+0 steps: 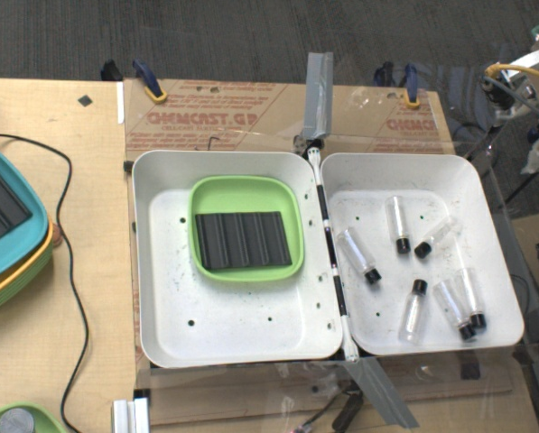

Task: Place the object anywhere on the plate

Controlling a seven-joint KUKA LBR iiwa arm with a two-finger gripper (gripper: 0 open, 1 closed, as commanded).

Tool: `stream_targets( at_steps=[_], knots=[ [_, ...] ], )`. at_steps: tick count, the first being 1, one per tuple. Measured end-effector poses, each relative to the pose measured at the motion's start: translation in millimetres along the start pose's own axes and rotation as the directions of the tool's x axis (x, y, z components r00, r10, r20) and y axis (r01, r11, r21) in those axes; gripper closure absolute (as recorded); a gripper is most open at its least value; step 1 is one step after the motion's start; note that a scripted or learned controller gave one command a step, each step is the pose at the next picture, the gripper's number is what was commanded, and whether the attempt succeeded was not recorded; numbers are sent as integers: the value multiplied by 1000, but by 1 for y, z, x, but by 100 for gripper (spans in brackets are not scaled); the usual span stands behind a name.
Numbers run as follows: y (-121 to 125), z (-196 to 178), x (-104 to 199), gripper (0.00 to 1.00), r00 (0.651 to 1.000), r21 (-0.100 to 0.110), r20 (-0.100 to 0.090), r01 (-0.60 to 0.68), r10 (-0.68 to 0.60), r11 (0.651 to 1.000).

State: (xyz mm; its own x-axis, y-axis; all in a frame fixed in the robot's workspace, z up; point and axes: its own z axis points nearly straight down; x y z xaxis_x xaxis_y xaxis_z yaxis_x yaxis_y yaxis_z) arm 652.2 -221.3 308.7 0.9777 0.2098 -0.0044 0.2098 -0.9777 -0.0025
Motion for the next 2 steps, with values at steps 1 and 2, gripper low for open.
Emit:
stream_targets(
  at_steps=[1,2],
  knots=[
    [-15,-131,-6,0,1000,-1,-1,-9,9,1000],
    [1,-130,0,0,1000,-1,0,-12,12,1000]
  ],
)
